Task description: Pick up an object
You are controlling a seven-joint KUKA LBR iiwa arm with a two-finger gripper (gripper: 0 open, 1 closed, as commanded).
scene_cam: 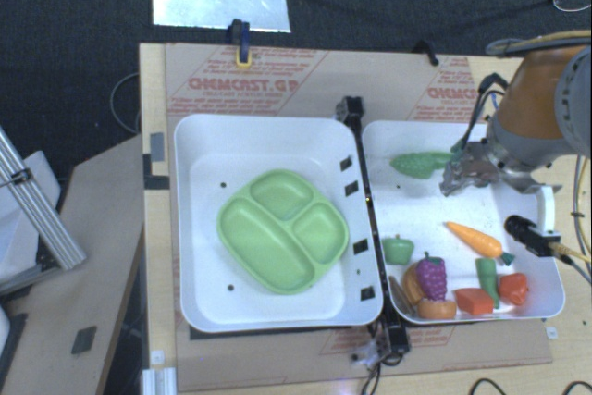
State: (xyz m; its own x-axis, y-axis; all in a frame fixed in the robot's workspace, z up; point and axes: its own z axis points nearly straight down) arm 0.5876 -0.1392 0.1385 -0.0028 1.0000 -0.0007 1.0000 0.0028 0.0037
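Toy pile (462, 287) overlapping (shapes unclear); tool (460, 176) beside green vegetable (418, 164).

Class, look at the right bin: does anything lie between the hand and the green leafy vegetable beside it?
Nothing visible does. The hand sits right beside the green leafy vegetable; the carrot lies nearer the camera, out of the way.

I watch through one fixed camera mounted above the bench (305, 69), looking down at a slant. It sits far enough back to take in both white bins (199, 199) side by side, with the arm (546, 97) entering from the right.
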